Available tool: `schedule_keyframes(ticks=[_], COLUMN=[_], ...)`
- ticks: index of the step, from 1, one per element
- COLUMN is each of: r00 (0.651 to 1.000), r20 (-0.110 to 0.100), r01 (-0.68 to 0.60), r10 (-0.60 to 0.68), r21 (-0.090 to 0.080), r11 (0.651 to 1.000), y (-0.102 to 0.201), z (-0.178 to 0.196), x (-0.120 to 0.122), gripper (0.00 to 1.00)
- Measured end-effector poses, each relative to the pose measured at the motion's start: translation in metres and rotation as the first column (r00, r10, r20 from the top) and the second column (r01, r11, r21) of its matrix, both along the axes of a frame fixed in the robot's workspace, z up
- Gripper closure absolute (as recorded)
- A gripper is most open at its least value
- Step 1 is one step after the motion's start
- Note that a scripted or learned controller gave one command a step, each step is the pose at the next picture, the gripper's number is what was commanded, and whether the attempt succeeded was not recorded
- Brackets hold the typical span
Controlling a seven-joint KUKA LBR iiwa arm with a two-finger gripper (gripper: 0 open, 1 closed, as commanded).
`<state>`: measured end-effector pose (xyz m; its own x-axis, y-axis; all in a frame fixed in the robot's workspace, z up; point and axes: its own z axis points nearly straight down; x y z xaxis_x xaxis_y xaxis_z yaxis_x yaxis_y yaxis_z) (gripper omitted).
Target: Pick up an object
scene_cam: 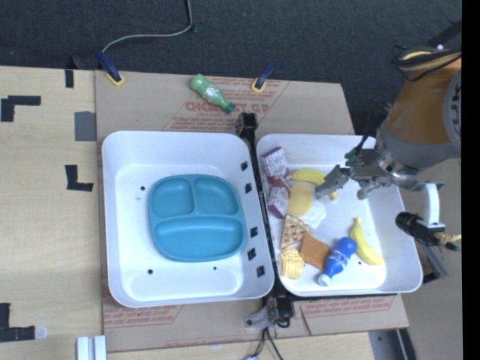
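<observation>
Several small items crowd the right bin [397, 276], among them a yellow banana [366, 243] at lower right. The tool [339, 180] hovers above them at right centre, seemingly positioned to descend; its state I cannot tell. A blue tray [198, 217] fills the left bin [120, 201].

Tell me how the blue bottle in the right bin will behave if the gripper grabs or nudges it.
The blue bottle lies on its side, so its rounded body would probably roll when nudged. Its smooth, toy-like look suggests it is light and perhaps slippery between fingers. It lies close to the banana and the brown wedge, so a push would likely disturb them.
</observation>
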<state>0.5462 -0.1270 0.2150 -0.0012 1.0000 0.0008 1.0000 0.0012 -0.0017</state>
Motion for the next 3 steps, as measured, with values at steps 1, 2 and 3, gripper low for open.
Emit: schedule_keyframes(ticks=[1, 2, 3], r00=[1.000, 1.000, 1.000], r20=[-0.002, 0.011, 0.023], r01=[0.000, 0.000, 0.001], r10=[0.000, 0.000, -0.001], r21=[0.000, -0.002, -0.006], r11=[1.000, 1.000, 1.000], y=[0.029, 0.030, 0.028], z=[-0.084, -0.124, -0.110], x=[0.052, 0.058, 0.061], gripper=[0.00, 0.00, 1.00])
